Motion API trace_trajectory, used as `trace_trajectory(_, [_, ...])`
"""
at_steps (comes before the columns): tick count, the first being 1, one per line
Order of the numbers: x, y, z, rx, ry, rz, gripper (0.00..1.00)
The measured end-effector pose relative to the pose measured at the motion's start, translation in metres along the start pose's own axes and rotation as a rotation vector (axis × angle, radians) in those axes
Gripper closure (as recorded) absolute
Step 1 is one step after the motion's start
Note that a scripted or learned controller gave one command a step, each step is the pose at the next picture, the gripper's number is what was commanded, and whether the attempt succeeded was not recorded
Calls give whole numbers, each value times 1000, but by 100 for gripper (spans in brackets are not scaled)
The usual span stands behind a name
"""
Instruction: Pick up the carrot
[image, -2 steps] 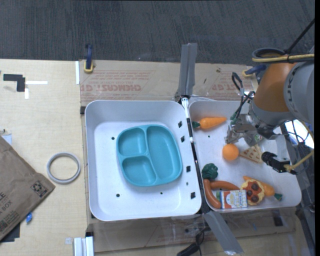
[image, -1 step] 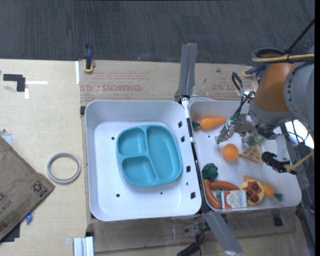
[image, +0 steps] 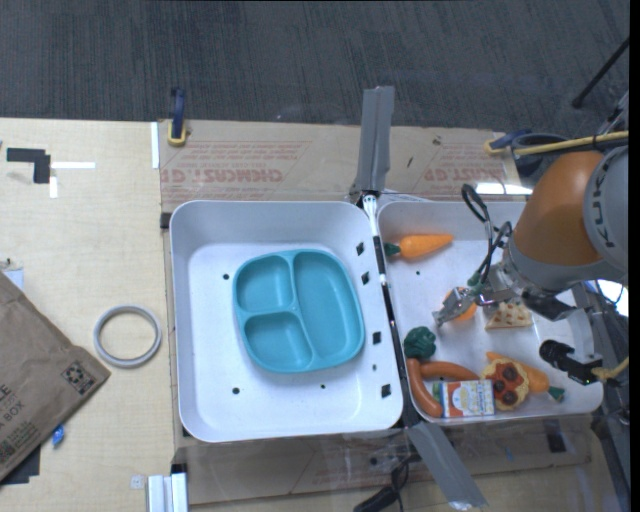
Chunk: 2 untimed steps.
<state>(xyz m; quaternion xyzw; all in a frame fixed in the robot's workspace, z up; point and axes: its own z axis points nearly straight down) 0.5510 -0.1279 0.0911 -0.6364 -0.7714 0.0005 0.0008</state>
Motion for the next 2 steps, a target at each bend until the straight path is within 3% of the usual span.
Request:
trace_trajectory(1, [-1,0,-9,-1,-1,4,100])
trace_trajectory(2, [43,82,-100,0,-2,303,100])
